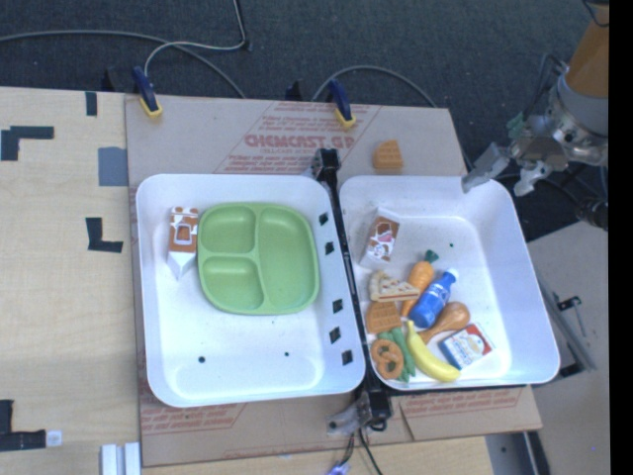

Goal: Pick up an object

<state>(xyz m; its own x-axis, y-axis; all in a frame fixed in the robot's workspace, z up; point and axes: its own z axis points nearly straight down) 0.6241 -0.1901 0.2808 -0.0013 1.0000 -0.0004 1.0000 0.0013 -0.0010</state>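
Observation:
My gripper (502, 174) hangs above the far right corner of the right bin (495, 228), its two fingers spread open with nothing between them. Below it and to the left, the bin holds a small white carton (382, 239), a carrot (422, 270), a blue bottle (432, 298), a sandwich wedge (393, 287), a waffle piece (382, 317), a drumstick (452, 317), a banana (431, 355), a pretzel (389, 350) and a red-and-white box (465, 346). None of them touches the gripper.
The left bin (237, 364) holds a green divided plate (259, 257) and a brown-and-white carton (182, 238) at its left wall. An orange toy piece (388, 155) lies on the cardboard behind the right bin. Two clamps (148, 95) hold the cardboard's far edge.

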